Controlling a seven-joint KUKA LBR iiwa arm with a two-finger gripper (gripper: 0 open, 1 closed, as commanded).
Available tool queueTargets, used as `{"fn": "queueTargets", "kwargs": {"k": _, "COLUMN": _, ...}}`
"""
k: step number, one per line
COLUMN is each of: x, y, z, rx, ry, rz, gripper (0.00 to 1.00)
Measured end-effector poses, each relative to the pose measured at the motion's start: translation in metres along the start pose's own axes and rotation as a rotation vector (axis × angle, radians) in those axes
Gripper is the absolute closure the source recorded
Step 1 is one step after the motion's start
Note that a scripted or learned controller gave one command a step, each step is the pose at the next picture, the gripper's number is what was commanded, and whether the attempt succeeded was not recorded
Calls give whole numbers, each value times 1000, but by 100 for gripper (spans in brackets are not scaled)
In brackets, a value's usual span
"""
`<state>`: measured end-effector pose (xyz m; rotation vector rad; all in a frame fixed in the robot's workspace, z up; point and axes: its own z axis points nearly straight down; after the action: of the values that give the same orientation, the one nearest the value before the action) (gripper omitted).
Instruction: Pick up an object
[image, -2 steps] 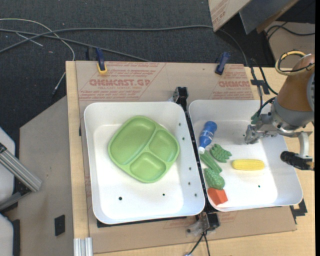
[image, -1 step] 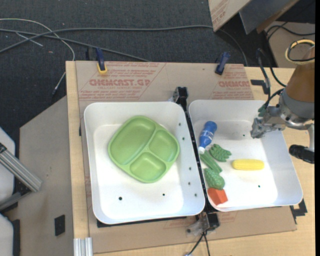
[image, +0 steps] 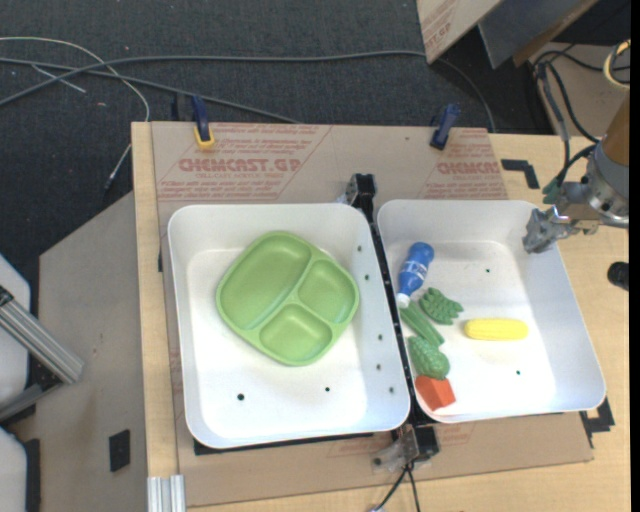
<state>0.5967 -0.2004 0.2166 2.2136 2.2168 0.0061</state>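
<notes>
The gripper (image: 541, 232) hangs over the far right rim of the right bin (image: 560, 300), its grasp impossible to tell, so nothing is lifted yet: the yellow toy corn (image: 496, 329), blue bottle (image: 415, 268) and green toys (image: 428, 325) lie loose inside.

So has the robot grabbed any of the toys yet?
Not yet. Nothing looks done: the blue and white bottle, green leafy toys, yellow corn cob and orange block all lie in the right white bin. The green divided plate sits in the left white bin. In hand: the gripper hovers at the right bin's far corner. Left: reaching down, grasping and lifting one toy.
</notes>
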Motion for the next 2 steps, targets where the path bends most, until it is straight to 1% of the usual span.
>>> {"fn": "queueTargets", "kwargs": {"k": 1, "x": -1, "y": 2, "z": -48, "rx": 2, "ry": 1, "rz": 0, "gripper": 100}}
{"fn": "queueTargets", "kwargs": {"k": 2, "x": 50, "y": -16, "z": -51, "rx": 11, "ry": 6, "rz": -3, "gripper": 100}}
